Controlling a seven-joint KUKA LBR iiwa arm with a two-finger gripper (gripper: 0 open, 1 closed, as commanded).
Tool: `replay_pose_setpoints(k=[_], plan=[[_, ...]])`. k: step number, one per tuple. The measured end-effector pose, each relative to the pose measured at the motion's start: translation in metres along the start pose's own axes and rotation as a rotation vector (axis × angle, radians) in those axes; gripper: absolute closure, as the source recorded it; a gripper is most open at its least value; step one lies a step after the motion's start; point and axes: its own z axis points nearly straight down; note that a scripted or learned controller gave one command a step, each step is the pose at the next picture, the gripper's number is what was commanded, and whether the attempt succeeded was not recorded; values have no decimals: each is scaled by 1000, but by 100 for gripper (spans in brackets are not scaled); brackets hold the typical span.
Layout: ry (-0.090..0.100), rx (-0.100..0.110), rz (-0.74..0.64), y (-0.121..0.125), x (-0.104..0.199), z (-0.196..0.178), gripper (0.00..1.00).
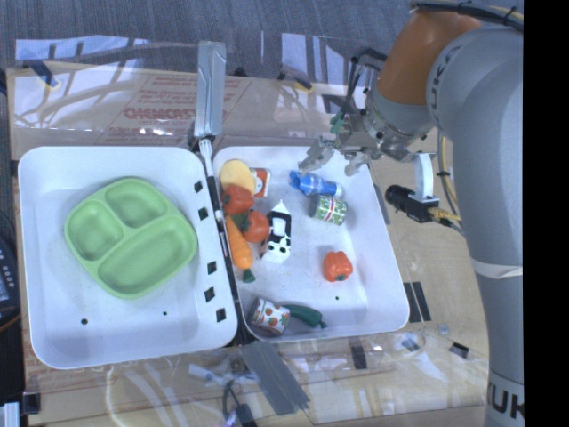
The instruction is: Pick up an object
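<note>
Camera view: two white bins side by side on bench, left bin (36, 238) and right bin (382, 274)

Left bin holds green divided plate (131, 236), three compartments, lying flat, nothing on it

Right bin contents:
- yellow item (235, 173) at far left corner, small orange-and-white can (260, 181) just beside it on the right
- red tomato-like pieces (238, 200) (256, 227) along left wall, carrot (239, 244) touching them, pointing near
- black-and-white cow toy (278, 235) just right of carrot, mid-bin
- blue bottle (315, 185) lying on its side at far middle
- green-and-red can (328, 209) on its side, just near of the bottle, almost touching
- red pepper (337, 266) alone toward right, well apart from the rest
- patterned cup (268, 316) on its side at near edge, dark green vegetable (305, 315) touching it on the right

Arm in from right, orange band above wrist. Gripper (334, 158) over far side of right bin, just above and beyond the blue bottle. Fingers (313, 157) apart, nothing between them, jaws spread. Not touching bottle as far as visible

Bottle and green-and-red can nearest to gripper; everything lying in the bin, nothing lifted
</note>
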Motion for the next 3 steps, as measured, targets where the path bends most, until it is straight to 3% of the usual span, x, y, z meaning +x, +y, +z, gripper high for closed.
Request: replay_pose_setpoints(k=[1, 2, 3], plan=[[-3, -1, -116, 1, 49, 111, 0], [-2, -4, -245, -10, 21, 89, 0], [-1, -1, -282, -35, 68, 123, 0]])
